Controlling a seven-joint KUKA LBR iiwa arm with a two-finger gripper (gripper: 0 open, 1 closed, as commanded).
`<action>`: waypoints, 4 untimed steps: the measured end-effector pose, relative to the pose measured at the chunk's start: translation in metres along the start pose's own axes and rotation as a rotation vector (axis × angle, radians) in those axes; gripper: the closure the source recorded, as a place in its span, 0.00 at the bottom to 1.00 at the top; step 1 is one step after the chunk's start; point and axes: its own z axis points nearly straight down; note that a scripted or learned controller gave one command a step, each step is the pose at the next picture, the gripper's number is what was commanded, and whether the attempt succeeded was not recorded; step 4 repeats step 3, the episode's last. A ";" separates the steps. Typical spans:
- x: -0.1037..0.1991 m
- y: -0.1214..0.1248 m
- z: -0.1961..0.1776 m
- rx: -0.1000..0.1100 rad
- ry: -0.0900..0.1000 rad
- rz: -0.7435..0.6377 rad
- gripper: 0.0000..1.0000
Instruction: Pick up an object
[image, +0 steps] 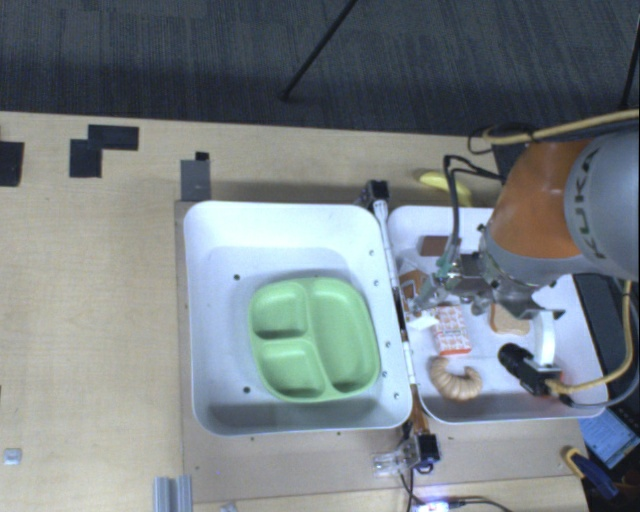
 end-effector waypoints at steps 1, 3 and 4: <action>-0.060 -0.005 0.098 -0.004 -0.002 0.002 0.00; -0.013 -0.039 -0.006 -0.001 0.000 -0.001 1.00; -0.013 -0.039 -0.006 -0.001 0.000 -0.001 1.00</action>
